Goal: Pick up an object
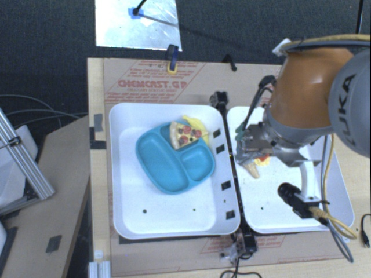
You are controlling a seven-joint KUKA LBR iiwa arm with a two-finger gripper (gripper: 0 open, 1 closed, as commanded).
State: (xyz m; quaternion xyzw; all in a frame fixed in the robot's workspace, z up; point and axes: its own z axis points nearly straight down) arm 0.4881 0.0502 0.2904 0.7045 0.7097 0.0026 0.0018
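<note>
Camera view, left to right. The brown counter (151, 77) carries two shallow white bins side by side. The left white plastic bin (124, 213) holds a blue divided plastic plate (165, 167), lying tilted towards the bin's far right corner. On the plate's far right compartment rests a triangular toy pizza slice (184, 135) with red toppings. A yellow curved toy (197, 123) lies touching the slice on its far side, near the bin's right wall. The right white plastic bin (272, 219) lies under the grey arm with its orange band (313, 91). The claw (248, 146) hangs near this bin's left wall. Whether the claw is spread or pressed together cannot be told. A pale cone-shaped toy (253, 168), with yellow and red bits at its far end, lies on the bin floor just beside the claw, on its near side. Contact between the two cannot be told.
</note>
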